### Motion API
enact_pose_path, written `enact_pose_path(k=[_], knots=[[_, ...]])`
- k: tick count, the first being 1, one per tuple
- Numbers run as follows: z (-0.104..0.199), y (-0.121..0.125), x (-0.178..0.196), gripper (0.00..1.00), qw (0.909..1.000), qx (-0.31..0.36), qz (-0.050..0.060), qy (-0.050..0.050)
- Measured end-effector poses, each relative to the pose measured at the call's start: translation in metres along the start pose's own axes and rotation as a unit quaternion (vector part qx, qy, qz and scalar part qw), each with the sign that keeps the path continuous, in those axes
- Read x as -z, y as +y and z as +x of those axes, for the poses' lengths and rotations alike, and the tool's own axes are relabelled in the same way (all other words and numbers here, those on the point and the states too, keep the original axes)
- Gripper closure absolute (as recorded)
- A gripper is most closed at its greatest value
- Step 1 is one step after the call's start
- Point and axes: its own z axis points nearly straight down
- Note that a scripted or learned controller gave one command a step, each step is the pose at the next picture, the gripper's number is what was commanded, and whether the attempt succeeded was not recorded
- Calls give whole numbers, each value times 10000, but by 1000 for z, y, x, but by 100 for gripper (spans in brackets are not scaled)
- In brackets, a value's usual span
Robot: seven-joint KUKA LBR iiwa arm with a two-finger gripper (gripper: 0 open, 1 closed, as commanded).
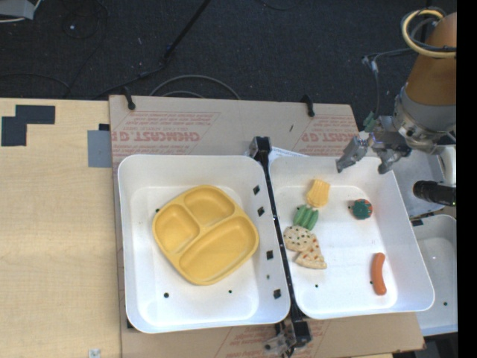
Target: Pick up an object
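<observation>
Gripper (370, 157), fingers spread and holding nothing, above the far edge of the right bin (417, 274); sausage (379, 274) near its right edge.

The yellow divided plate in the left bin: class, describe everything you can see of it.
The yellow divided plate is a rounded tray, plastic by its look, with three compartments: two smaller ones toward the far side and one long one nearer the camera, split by raised ridges. It lies flat and right side up, turned at a slant, on the floor of the left bin. Nothing lies in it, and no other object touches it.
</observation>
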Motion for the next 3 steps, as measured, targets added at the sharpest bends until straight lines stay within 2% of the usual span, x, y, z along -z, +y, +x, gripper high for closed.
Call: enact_pose_path(k=[1,3], knots=[[0,2,7,0,10000,7,-56,-8],[-10,-13,-112,0,10000,3,-29,-3]])
